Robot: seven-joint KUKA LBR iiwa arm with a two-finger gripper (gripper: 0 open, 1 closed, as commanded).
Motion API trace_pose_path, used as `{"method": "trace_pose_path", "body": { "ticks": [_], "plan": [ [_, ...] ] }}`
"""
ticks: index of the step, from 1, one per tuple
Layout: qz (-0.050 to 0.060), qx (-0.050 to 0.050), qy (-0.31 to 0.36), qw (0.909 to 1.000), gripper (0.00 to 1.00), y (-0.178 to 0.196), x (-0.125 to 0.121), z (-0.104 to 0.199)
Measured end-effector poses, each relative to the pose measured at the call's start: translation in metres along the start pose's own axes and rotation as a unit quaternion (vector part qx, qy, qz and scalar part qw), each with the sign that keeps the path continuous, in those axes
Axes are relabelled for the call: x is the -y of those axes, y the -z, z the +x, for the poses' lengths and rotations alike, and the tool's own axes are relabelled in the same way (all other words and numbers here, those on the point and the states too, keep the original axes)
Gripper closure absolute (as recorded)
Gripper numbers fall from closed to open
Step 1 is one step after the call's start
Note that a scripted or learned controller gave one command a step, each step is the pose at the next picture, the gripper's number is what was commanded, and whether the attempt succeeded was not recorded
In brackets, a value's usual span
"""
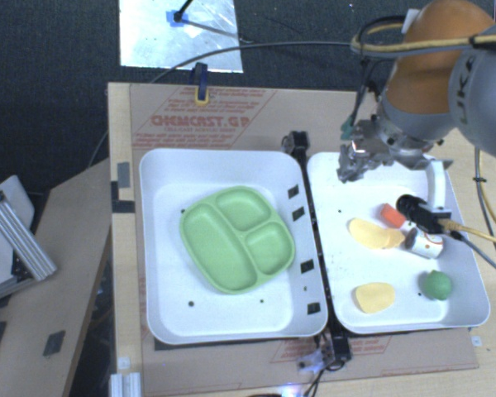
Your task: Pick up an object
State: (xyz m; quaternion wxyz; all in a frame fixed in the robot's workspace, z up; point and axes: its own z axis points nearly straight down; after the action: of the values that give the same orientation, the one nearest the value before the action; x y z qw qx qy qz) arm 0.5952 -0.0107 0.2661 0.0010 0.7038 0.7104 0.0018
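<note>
I observed the gripper [353, 165] positioned over the far left part of the right bin [471, 304]; I could not tell its state from this view. No object was visible in it. The candidate objects lay in that same bin, nearer the camera: an orange piece [391, 215], a yellow piece [375, 234] beside it, a second yellow piece [374, 297] near the front wall, and a green ball [436, 285]. The left bin [169, 304] contained a green divided plate [236, 238].

Green ball [436, 284], orange piece [390, 215], two yellow pieces [375, 234] [374, 297], right bin [331, 222]
</note>
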Motion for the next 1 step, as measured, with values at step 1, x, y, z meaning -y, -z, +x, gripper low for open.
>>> {"method": "trace_pose_path", "body": {
  "ticks": [1],
  "plan": [
    [0.001,0.000,0.000,1.0000,1.00,-0.0172,-0.0118,0.0581]
  ]
}}
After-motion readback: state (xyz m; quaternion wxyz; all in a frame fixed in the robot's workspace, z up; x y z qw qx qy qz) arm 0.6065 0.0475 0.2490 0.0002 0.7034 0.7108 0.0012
